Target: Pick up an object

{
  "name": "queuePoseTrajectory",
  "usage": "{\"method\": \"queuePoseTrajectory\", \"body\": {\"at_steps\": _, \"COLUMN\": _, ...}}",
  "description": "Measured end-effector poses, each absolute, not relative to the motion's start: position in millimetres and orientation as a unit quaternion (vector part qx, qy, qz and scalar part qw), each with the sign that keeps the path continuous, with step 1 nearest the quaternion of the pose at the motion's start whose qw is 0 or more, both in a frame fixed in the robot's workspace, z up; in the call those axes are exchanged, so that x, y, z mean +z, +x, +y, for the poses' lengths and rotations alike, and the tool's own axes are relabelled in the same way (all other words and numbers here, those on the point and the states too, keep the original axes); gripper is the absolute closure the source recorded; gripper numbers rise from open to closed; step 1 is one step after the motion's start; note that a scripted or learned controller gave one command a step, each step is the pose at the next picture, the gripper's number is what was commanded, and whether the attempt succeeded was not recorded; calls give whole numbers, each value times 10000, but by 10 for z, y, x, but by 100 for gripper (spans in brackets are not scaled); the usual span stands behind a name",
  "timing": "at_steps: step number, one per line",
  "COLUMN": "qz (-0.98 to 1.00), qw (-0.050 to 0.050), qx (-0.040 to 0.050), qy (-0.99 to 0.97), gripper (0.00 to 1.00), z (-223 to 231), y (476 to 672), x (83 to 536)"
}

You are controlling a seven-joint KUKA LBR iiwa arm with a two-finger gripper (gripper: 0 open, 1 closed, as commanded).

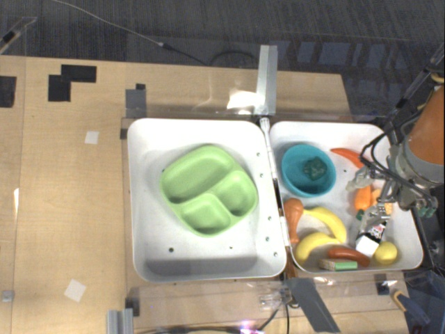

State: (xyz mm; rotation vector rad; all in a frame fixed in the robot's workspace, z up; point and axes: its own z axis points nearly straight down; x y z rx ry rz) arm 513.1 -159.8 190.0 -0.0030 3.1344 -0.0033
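Arm in from right, gripper [376, 218] low over right bin [345, 130], among clutter. Can't tell claw state, too busy there.

Nearest candidates: orange piece [363, 198] just beside it, lemon [386, 253] below, 2 bananas [321, 232] to left. Bowl [309, 169] sits further up; green tray [208, 188] alone in left bin.

My take: pick 1 isolated item, lemon maybe. Drop straight down and centre before closing, bananas crowd sausage [345, 252] so easy to snag both.
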Motion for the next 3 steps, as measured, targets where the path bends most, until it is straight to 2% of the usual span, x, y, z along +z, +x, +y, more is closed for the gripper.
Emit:
{"method": "queuePoseTrajectory", "body": {"at_steps": 1, "qz": 9979, "qw": 109, "qx": -27, "qy": -636, "gripper": 0, "z": -1976, "y": 5360, "x": 1097}}
{"method": "queuePoseTrajectory", "body": {"at_steps": 2, "qz": 9973, "qw": 149, "qx": -16, "qy": -726, "gripper": 0, "z": -2007, "y": 5424, "x": 1066}}
{"method": "queuePoseTrajectory", "body": {"at_steps": 3, "qz": 9974, "qw": 73, "qx": -21, "qy": -720, "gripper": 0, "z": -2044, "y": 5363, "x": 899}}
